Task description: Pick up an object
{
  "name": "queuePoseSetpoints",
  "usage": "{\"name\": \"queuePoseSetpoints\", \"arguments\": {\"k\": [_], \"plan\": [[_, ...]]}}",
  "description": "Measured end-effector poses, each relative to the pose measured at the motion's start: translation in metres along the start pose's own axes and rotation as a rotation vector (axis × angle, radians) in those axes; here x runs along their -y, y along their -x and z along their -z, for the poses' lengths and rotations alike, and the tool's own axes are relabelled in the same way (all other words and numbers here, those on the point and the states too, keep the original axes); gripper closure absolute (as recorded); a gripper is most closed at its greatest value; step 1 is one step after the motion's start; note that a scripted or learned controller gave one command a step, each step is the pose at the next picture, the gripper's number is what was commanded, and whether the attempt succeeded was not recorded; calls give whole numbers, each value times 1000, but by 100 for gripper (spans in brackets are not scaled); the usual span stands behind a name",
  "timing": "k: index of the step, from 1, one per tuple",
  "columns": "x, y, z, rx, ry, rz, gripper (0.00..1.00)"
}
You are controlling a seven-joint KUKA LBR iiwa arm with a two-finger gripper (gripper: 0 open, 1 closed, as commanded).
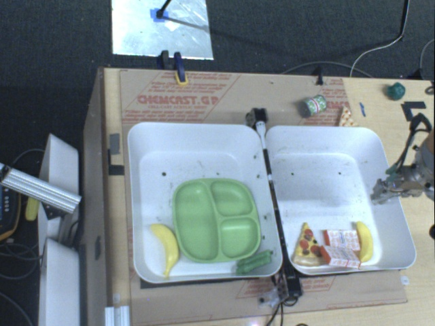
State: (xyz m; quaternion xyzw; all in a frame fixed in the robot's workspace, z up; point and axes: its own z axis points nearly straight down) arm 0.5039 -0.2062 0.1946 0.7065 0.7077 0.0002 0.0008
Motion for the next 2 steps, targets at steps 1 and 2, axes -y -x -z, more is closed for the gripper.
{"name": "queuePoseSetpoints", "arguments": {"k": [1, 2], "plan": [[6, -14, -6, 0, 0, 2, 100], [17, 1, 7, 1, 2, 0, 100]]}}
